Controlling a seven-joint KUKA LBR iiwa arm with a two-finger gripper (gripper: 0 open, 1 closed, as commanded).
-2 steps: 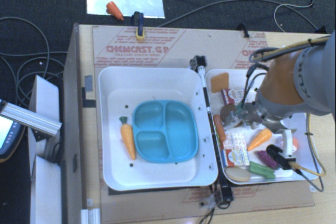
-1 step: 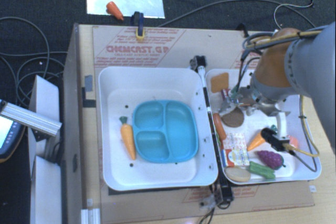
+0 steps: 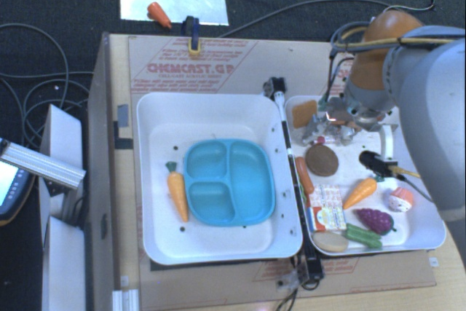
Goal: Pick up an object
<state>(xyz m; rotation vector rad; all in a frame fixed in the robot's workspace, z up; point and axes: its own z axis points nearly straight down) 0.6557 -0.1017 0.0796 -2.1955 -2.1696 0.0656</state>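
Hovering low in the right bin, the end effector, finger state unclear, sits above a brown patty.

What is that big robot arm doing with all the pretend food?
The robot arm is reaching into the right bin, which is full of toy food. Its gripper is low at the far end, just above a round brown piece. It isn't clearly holding anything. An orange carrot, purple grapes and a green pod lie nearby. The left bin has a blue divided plate and another carrot.
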